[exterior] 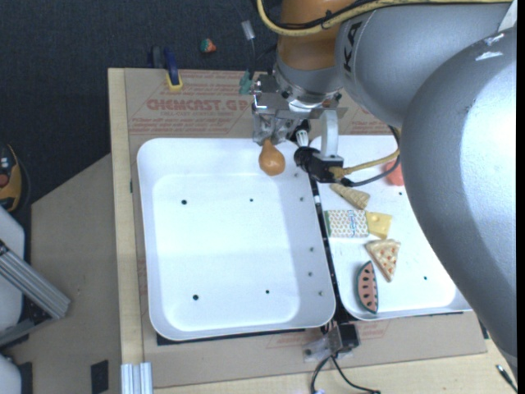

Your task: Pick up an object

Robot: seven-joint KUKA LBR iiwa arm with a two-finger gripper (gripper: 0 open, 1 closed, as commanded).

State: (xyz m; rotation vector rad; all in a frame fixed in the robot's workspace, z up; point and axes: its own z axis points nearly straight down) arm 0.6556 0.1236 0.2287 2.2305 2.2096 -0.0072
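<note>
My gripper hangs over the far right corner of the left bin, below the orange wrist band. A small orange-brown, pear-shaped object sits just under it, with its narrow top between the fingers. The object appears lifted off the bin floor, near the rim that divides the two bins. The gripper is shut on it.
The right bin holds a cone, a patterned square piece, a yellow cheese wedge, a pizza slice and a watermelon slice. The grey arm covers the right bin's far side.
</note>
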